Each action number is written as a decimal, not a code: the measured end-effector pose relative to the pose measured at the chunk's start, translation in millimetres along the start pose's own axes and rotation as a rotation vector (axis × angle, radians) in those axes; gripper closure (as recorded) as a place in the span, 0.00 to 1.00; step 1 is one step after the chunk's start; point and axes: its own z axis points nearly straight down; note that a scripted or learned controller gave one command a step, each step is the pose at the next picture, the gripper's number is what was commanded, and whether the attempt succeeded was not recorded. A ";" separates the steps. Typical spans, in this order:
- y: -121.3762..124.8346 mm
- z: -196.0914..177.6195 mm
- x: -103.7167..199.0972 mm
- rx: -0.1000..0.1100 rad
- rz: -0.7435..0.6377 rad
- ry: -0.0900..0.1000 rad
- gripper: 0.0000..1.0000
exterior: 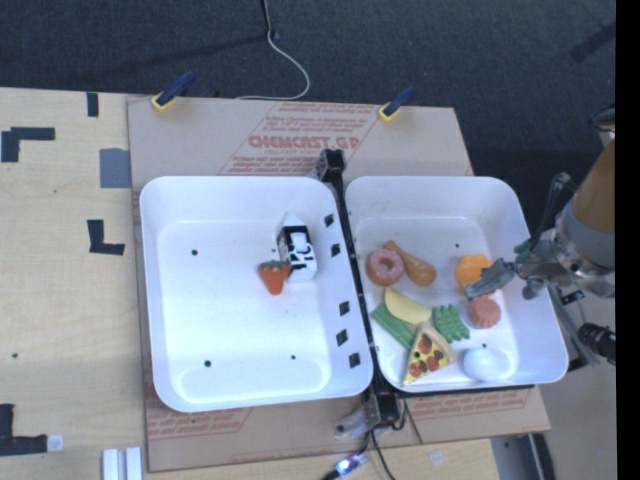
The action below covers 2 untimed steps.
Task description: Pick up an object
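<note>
The right bin holds eight toy foods, the left bin two things; whether the hand is spread, I cannot tell.

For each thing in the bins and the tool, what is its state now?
Pink ring-shaped toy donut: flat, right bin.
Triangular toy pizza slice: flat, near corner.
White toy egg: resting, untouched.
Orange toy carrot: left bin, beside a black-and-white toy.
Tool: over the right bin.
</note>
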 end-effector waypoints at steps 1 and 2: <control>58.9 103.5 82.3 0.005 -0.009 0.005 0.00; 108.7 108.9 98.8 -0.003 -0.003 -0.002 0.00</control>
